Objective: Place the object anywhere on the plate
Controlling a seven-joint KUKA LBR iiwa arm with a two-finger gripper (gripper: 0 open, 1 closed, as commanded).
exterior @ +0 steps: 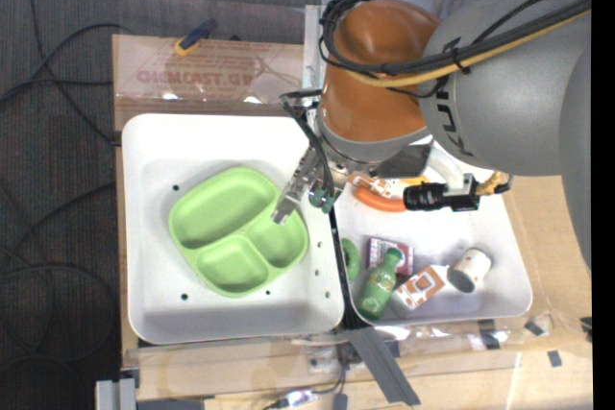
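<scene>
Nearest us, a green bottle is lying in the right bin; beyond, our hand is hovering over the green plate's right rim, grip unreadable, risking anything released rolling off that edge

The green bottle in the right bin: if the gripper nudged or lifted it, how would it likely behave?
The green bottle lies on its side, so a sideways push would probably roll it, though the small carton close beside it might stop that. It looks like smooth plastic, so likely light and somewhat slippery between fingers. Its rounded body may twist in a pinch.
</scene>
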